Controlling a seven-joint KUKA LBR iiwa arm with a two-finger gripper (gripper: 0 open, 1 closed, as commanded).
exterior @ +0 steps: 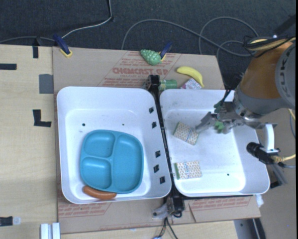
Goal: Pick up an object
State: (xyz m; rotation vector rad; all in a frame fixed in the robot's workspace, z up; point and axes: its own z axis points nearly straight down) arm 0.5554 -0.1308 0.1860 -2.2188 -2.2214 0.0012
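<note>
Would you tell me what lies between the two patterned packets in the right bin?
In the camera view, only bare white bin floor separates the upper packet from the lower packet.

The wooden bench carries a sheet of printed cardboard, and on that sheet stand two shallow white bins side by side, the left bin and the right bin, touching along their inner walls. Toward the cardboard's far edge lie a green toy, a yellow banana and a small pinkish packet. Black tape marks sit on the bench's left part.
</note>
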